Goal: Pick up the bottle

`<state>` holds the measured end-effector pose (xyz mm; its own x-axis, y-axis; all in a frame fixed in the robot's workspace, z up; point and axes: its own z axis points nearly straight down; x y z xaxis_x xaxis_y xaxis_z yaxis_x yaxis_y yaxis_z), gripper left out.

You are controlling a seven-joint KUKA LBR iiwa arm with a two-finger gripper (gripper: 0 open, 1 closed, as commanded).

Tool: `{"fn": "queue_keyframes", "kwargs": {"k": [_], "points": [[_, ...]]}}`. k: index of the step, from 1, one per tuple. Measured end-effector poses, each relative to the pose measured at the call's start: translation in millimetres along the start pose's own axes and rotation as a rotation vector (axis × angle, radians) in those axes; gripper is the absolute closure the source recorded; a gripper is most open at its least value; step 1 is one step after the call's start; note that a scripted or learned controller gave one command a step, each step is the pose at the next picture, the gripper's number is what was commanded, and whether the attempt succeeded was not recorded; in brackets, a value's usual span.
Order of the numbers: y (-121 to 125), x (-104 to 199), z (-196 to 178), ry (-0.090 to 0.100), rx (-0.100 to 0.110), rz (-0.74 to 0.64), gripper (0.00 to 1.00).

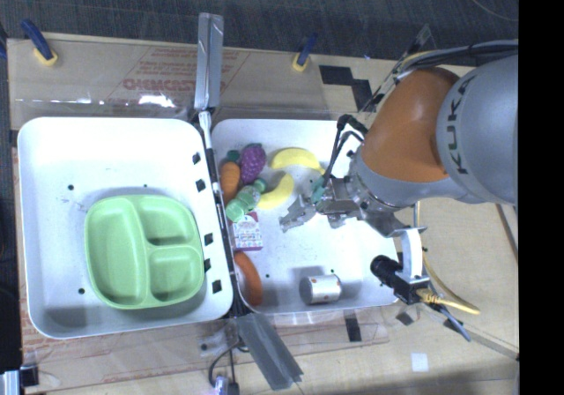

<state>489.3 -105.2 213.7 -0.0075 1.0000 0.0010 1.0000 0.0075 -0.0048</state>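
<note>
Two white bins side by side. Right bin, front wall: silver can on its side, orange fruit in the front-left corner. Left bin: green divided plate. Small carton behind the orange fruit. Gripper over mid right bin, fingers slightly parted, nothing between them. Green bottle lies just left of it, near the divider, apart from the fingers. Behind: carrot, purple grapes, two bananas.

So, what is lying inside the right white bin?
The right white bin holds a green bottle, orange carrot, purple grapes, two yellow bananas, a small carton, a metal can. The grey arm covers its right part.
</note>
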Motion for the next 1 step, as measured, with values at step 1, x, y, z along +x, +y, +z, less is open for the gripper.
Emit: {"fn": "queue_keyframes", "kwargs": {"k": [1], "points": [[0.6,0.2,-9.5,-0.001,0.002,-0.006,1.0]]}}
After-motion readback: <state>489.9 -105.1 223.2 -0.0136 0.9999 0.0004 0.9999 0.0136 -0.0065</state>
